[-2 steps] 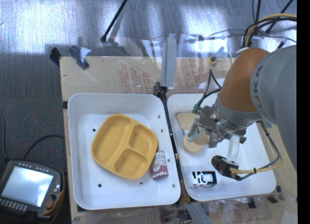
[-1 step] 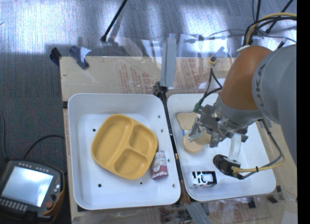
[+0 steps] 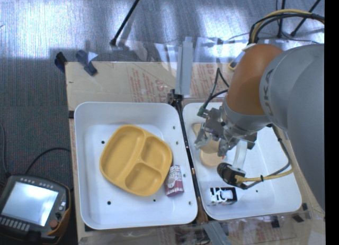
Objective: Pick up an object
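Bins sit side by side on the bench: the left bin holds a yellow divided plate with a small red-and-white packet just beside its lower right edge. Over the right bin the gripper hangs above a tan round object; whether anything is grasped cannot be told, and a black-and-white item lies near the front.

You are looking at a robotics lab: a grey carpeted floor, a bench topped with cardboard bearing two white bins, tripod legs standing behind it, a teach pendant with a lit screen, and loose cables.
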Action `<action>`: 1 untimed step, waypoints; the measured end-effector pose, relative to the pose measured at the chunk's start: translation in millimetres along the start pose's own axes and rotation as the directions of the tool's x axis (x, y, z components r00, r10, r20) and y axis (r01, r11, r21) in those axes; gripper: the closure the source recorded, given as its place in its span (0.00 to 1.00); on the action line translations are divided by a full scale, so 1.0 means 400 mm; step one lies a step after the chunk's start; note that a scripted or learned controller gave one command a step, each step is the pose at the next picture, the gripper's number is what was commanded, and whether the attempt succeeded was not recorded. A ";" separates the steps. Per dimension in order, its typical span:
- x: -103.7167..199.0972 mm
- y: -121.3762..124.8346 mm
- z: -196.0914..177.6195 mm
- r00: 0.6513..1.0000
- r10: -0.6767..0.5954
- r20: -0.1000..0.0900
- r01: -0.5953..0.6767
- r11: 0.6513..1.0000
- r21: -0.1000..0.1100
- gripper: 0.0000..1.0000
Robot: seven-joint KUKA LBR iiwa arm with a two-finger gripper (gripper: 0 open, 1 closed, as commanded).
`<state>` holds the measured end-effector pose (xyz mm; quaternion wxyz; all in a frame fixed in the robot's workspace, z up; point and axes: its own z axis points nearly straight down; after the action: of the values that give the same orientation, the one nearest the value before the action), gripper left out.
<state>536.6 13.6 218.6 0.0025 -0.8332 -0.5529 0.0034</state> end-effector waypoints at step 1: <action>-0.001 0.000 -0.019 1.000 -0.002 0.004 0.002 1.000 0.006 1.00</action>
<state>536.4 13.3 226.2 0.0039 -0.8327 -0.5537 0.0065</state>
